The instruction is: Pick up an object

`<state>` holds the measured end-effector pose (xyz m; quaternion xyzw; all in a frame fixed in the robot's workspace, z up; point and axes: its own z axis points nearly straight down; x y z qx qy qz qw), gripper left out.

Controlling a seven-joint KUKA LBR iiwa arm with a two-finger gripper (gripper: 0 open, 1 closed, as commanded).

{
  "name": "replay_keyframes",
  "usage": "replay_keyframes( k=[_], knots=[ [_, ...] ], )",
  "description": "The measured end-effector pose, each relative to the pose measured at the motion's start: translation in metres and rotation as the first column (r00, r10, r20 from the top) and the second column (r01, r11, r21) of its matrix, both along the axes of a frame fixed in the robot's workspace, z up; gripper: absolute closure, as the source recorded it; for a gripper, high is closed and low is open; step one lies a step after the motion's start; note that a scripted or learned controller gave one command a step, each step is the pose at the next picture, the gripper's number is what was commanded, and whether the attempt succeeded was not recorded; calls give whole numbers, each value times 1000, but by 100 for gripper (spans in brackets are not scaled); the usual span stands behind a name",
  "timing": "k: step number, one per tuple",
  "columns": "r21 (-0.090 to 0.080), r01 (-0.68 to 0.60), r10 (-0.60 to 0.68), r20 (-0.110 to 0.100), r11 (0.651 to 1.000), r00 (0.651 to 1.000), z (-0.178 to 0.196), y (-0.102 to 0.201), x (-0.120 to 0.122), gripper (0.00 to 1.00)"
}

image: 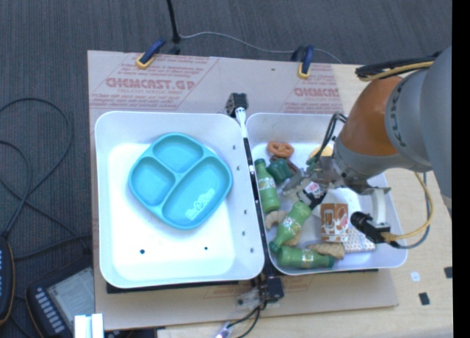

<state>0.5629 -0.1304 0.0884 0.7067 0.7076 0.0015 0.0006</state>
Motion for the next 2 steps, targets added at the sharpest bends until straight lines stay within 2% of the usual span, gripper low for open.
replay_keyframes(
  k=[1,2],
  knots=[
    [-5,0,0,9,1000,1000,11,-2,2,100],
    [-1,-1,1,-2,1000,1000,96,92,33,100]
  ],
)
